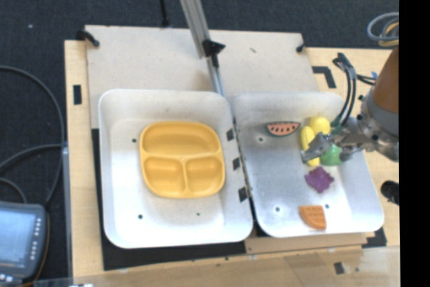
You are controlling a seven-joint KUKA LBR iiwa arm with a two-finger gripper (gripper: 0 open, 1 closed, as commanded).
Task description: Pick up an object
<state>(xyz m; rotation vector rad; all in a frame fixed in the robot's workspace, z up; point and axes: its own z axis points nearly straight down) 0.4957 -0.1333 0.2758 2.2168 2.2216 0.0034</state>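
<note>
Two white bins sit side by side. The left bin (121,225) holds one yellow divided plate (181,158). The right bin (282,212) holds five small things: one watermelon slice (283,128), one yellow piece (313,130), one green piece (331,156), one purple piece (319,179) and one orange piece (313,216).

The gripper (317,152) hangs low over the right bin, touching or just above the yellow and green pieces — the green one lies just beside its tip, the purple one just below. How it is set — cannot tell.
</note>
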